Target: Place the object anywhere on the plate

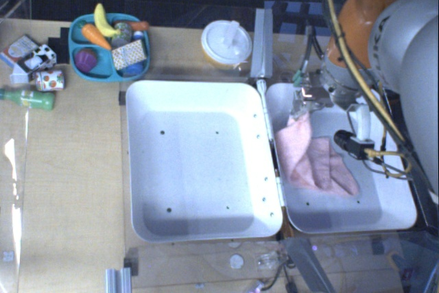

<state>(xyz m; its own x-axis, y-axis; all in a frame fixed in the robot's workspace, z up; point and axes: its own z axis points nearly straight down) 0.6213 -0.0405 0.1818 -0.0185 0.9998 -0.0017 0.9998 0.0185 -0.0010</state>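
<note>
The gripper (302, 105) hangs low over the far left part of the right bin (391, 213), its tip right at the upper corner of a pink cloth (312, 158); whether it pinches the cloth I cannot tell; the cloth spreads from just beneath it toward the near side of that bin; left of the gripper lies the other white bin (199, 154); farther left on the counter (62, 175) sits a blue plate (77, 68) holding toy food.

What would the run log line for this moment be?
arm: over right bin | gripper: at pink cloth top edge | grasp: unclear
</note>
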